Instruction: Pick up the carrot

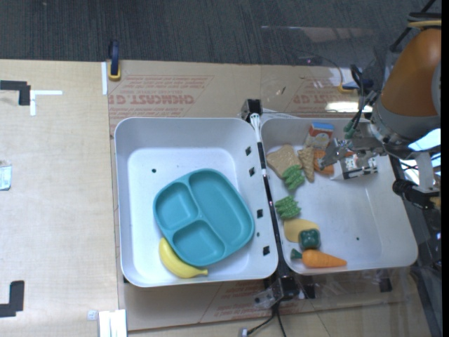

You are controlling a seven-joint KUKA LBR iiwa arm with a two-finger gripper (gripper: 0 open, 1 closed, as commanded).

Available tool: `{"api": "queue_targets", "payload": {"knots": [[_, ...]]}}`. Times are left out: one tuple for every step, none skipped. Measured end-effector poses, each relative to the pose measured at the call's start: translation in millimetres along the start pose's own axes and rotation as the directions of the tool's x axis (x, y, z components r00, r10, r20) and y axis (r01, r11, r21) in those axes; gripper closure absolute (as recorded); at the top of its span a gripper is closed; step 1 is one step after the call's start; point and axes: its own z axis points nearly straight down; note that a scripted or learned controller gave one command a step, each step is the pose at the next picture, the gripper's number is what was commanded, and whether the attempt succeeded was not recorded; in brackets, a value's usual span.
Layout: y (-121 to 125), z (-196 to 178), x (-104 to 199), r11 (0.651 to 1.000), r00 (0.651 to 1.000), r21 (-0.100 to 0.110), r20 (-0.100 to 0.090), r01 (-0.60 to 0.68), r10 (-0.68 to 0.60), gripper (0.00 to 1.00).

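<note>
My gripper point(345, 161) hangs over the far side of the right bin point(372, 223), well apart from the carrot point(323, 260).

I reach in from the right, my orange band high at the edge, and I cannot tell how my gripper stands from here. The carrot lies at the near edge of the right bin, just beside a dark green piece point(309, 239) and a yellow piece point(297, 228). Farther back sit a green vegetable point(287, 206), a slice of bread point(283, 159) and a small heap of other toy food under my wrist. The left bin point(133, 188) holds a teal divided plate point(203, 216) with a banana point(179, 260) against its near rim. Both bins rest on brown cardboard point(161, 93) over a pale wooden bench point(52, 209); beyond it the floor is dark grey carpet point(210, 12).
</note>
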Motion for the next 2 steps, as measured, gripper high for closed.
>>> {"api": "queue_targets", "payload": {"knots": [[-68.8,78.3,31.5,0.999,0.999,0.001,-0.002,0.037,-0.037,0.00],[-100.5,100.7,41.6,0.996,0.996,-0.002,-0.003,-0.094,0.094,0.00]]}}
